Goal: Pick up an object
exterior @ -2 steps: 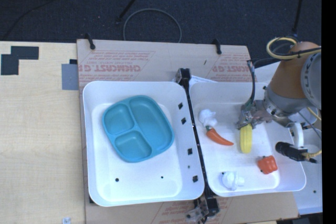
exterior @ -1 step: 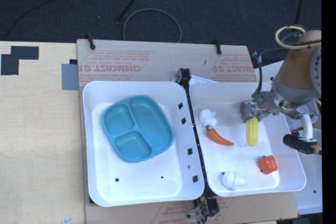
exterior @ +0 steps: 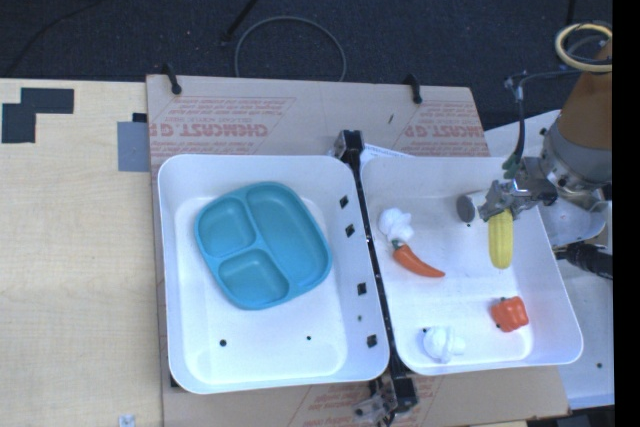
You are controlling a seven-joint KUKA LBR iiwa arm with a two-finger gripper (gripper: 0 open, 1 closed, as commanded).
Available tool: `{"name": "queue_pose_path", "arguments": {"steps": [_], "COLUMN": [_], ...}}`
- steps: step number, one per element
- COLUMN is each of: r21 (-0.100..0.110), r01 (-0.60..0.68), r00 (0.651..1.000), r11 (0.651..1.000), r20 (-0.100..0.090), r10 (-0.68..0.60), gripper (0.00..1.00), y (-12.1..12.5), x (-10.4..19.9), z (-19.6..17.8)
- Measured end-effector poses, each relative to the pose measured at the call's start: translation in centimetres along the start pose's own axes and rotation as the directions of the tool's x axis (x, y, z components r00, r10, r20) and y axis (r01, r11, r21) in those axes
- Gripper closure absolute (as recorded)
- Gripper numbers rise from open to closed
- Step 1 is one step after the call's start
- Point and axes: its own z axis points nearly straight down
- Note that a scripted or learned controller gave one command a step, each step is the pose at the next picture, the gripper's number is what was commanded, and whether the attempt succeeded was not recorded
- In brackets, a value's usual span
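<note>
a robotics lab: 2 white bins (exterior: 180, 215) on a cardboard-lined bench (exterior: 80, 265), cables (exterior: 290, 40) trailing over dark carpet (exterior: 120, 5).

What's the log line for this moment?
gripper over right bin, at yellow corn top | carrot, orange pepper untouched | blue plate left bin

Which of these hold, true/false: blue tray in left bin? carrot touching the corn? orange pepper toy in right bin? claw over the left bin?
1. The blue three-compartment plastic tray lies in the left white bin. True.
2. The orange toy carrot with white top touches the yellow toy corn cob. False: they lie apart, with bare bin floor between them.
3. The small orange-red toy pepper sits in the right white bin. True.
4. The claw is over the left bin. False: it is over the right bin, at the corn cob's upper end.
</note>
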Motion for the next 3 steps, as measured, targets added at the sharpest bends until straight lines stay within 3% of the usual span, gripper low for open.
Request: {"name": "queue_pose_path", "arguments": {"steps": [1,3], "r21": [0.002,0.006], "r01": [0.001,0.008], "r00": [1.0,1.0], "r11": [1.0,1.0], "r20": [-0.001,-0.004], "r10": [-0.001,-0.008], "gripper": [1.0,1.0], "y": [0.0,-1.0], "x": [-0.1,10.8], "z": [-0.5,-1.6]}}
